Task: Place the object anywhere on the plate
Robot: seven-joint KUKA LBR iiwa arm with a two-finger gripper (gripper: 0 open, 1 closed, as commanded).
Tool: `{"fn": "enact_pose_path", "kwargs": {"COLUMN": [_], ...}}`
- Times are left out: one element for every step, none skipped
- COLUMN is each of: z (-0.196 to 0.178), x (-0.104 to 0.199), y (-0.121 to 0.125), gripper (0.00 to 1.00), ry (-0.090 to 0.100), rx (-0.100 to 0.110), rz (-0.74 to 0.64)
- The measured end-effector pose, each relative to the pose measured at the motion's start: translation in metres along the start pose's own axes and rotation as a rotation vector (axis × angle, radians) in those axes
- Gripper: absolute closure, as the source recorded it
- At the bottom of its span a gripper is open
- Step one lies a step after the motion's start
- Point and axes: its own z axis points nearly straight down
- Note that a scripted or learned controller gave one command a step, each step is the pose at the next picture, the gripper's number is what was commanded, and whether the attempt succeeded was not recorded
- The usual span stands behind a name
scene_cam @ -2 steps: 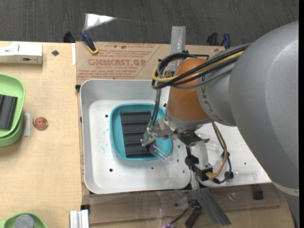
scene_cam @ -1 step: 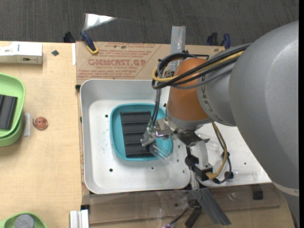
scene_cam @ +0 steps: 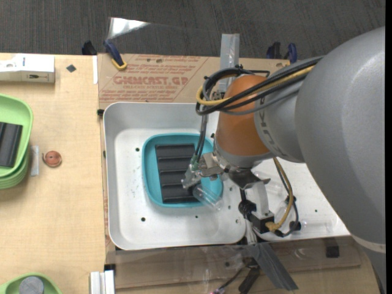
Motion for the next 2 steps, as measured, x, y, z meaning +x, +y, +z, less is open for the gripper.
{"fn": "enact_pose_path", "kwargs": {"z": [0.0000, 0.0000], "x": [0.0000, 0.0000], "y": [0.0000, 0.0000], "gripper": [0.00, 0.00], "ry": [0.000, 0.000], "rx": [0.000, 0.000], "rz": [0.000, 0.000]}}
